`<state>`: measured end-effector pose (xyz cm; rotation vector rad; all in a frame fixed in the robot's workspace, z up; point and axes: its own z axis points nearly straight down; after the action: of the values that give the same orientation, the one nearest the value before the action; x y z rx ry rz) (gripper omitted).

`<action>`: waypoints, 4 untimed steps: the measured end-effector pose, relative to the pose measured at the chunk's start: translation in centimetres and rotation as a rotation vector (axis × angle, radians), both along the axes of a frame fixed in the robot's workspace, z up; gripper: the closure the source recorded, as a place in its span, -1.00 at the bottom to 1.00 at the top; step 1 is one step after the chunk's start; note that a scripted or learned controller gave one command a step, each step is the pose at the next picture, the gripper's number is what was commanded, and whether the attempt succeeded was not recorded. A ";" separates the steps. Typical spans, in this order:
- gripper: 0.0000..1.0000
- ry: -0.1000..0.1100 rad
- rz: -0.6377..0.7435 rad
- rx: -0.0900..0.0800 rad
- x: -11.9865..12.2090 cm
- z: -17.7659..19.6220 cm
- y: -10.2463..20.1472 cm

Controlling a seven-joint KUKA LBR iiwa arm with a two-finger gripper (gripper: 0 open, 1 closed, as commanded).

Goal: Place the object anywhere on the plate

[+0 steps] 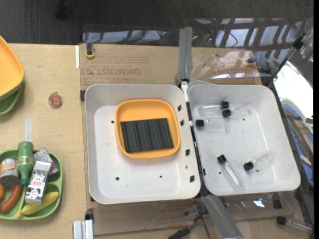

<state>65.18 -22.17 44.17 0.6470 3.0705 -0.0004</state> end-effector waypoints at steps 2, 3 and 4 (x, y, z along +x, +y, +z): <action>1.00 -0.001 0.699 -0.001 -0.1 -0.1 0.0; 1.00 -0.002 1.078 -0.002 0.8 0.0 0.0; 1.00 -0.002 1.298 -0.003 0.8 0.0 0.0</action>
<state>66.01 -22.15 44.20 -1.3397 2.8352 0.0002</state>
